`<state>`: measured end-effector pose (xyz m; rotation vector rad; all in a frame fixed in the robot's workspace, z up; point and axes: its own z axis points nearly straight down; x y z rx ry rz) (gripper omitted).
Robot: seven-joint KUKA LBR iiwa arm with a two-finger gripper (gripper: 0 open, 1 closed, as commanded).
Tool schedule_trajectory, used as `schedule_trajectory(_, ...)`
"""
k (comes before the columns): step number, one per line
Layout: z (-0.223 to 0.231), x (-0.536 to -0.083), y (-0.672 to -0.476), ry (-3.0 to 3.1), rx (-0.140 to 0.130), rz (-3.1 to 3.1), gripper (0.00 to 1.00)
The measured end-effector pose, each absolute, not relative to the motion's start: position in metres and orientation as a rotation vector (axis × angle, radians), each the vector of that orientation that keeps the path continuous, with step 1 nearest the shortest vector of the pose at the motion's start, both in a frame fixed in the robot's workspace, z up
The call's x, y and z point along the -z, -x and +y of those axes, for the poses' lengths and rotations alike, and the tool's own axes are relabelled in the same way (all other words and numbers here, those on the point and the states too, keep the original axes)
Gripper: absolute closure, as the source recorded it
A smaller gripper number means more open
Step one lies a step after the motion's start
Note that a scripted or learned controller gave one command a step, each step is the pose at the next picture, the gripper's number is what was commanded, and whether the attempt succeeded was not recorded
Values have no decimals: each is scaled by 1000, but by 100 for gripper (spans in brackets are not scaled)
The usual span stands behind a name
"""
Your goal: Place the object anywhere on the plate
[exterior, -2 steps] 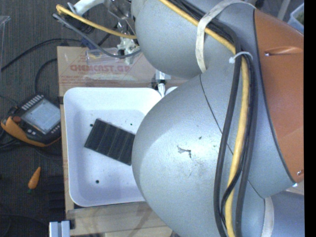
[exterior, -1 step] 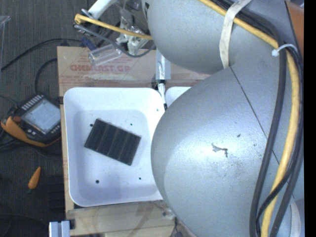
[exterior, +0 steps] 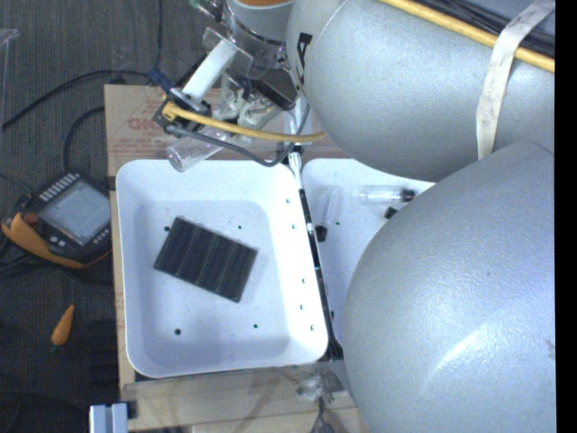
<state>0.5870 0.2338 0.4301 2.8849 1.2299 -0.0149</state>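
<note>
Camera view, nearest edge first: a small metal bracket [exterior: 108,415] sits at the front of the bench, and an orange bit [exterior: 61,325] lies on the dark floor off to the left. Up from there, the left bin [exterior: 135,350] takes centre stage, and flat on its floor, left of middle, lies the dark ribbed slab [exterior: 206,259] (turned at a slant to the bin walls, touching none of them). It lies by itself, well apart from the gripper. Left of the bin, a handheld control pendant [exterior: 68,219] rests on the floor with its cable trailing off. To the right, the grey arm [exterior: 451,287] bulks over most of the right bin [exterior: 338,233], where a clear tube-like piece [exterior: 379,193] lies near the far wall. Farther now: the gripper [exterior: 221,106] hangs over the far rim of the left bin, above the brown cardboard [exterior: 135,124], a yellow cable [exterior: 243,132] looping beneath it. Wide or narrow? I cannot tell from here. A clear stub [exterior: 185,156] juts just below it over the bin's far left corner.
</note>
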Motion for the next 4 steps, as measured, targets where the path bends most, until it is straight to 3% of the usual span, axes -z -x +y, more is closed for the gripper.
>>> schedule_trajectory(1, 233, -366, -628, -3064, 14, 678, 100)
schedule_trajectory(2, 234, -360, -660, -3108, 12, 432, 100)
schedule_trajectory(3, 235, -429, -662, -3071, 13, 647, 100)
schedule_trajectory(4, 234, -430, -621, -2889, 15, 1221, 100)
